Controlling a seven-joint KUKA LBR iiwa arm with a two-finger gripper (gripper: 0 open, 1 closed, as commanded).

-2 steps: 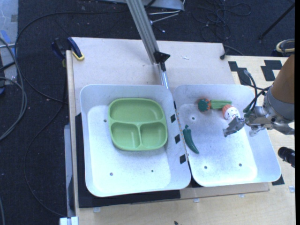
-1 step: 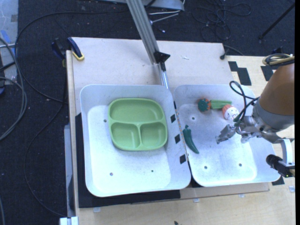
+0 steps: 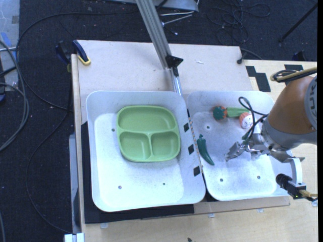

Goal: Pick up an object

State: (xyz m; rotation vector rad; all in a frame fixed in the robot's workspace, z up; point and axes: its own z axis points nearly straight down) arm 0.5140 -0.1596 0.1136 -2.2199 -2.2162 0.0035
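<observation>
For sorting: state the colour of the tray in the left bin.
Pale green tray, clearest in the camera view.

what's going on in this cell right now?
The arm reaches into the right bin, its tool low over bare floor near the bin's middle, with nothing visibly between its fingers. A green pepper lies to the tool's left by the bin's wall, and a carrot-like toy and a small reddish-white ball sit toward the back. The left bin holds a green divided tray.
</observation>
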